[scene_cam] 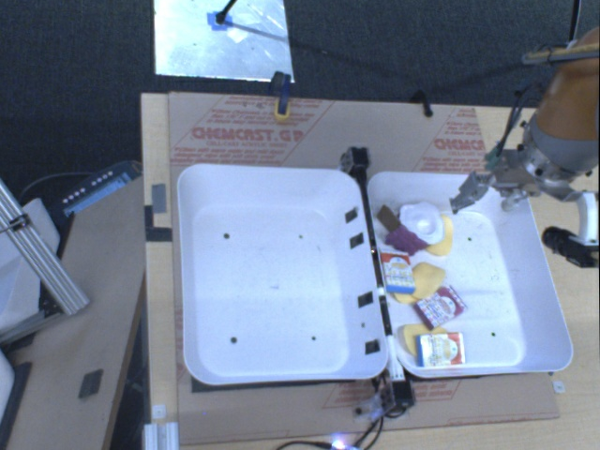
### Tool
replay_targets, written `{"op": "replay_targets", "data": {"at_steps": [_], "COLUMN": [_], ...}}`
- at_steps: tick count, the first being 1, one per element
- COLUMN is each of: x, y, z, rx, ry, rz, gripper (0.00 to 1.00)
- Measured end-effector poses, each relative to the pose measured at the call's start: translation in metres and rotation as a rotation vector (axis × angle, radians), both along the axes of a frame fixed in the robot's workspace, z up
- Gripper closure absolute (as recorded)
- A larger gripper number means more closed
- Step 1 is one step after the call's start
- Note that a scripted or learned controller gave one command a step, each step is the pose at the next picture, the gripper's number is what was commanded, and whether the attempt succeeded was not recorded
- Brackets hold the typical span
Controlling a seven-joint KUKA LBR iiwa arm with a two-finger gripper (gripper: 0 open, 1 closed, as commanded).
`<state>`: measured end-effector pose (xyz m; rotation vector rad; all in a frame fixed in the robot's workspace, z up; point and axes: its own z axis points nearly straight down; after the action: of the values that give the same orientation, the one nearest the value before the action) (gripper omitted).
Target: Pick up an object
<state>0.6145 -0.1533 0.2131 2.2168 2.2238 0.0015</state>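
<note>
Camera view: two shallow white bins sit side by side on the table (234,129), which carries a brown board printed with red lettering. The left bin (272,195) shows a bare white floor with a few small dark dots. The right bin (525,279) contains all the loose objects, grouped along its left side next to the divider between the bins.

Contents of the right bin, from far to near:
- A white round cup-like item (421,220) sits at the far end of the group, with a small brown piece (386,217) just to its left.
- A purple item (406,240) lies touching the near edge of the white item.
- A yellow curved piece (442,237) lies just right of the purple item.
- A white and red packet (397,272) lies against the divider.
- A yellow rounded piece (427,279) lies just right of that packet.
- A dark red packet (440,307) lies nearer the camera, tilted.
- A yellow and white box (441,349) lies closest to the near rim.

The arm (567,111) enters from the right, its orange band above the grey wrist. The end effector (466,195) is over the far part of the right bin, just right of the white item and apart from it. Nothing is seen between its fingers; whether they are spread or pressed together cannot be told from this view.
</note>
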Motion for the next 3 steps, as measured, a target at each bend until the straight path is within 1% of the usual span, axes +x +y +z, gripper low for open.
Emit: {"op": "replay_targets", "data": {"at_steps": [1,2,3], "x": [-0.051,-0.016,-0.120], "y": [0.004,-0.051,0.002], "z": [-0.133,-0.127,-0.130], "rx": [0.003,-0.004,0.005], "ry": [0.004,-0.004,0.010], "rz": [-0.005,-0.004,-0.003], "gripper": [0.00,0.00,0.00]}}
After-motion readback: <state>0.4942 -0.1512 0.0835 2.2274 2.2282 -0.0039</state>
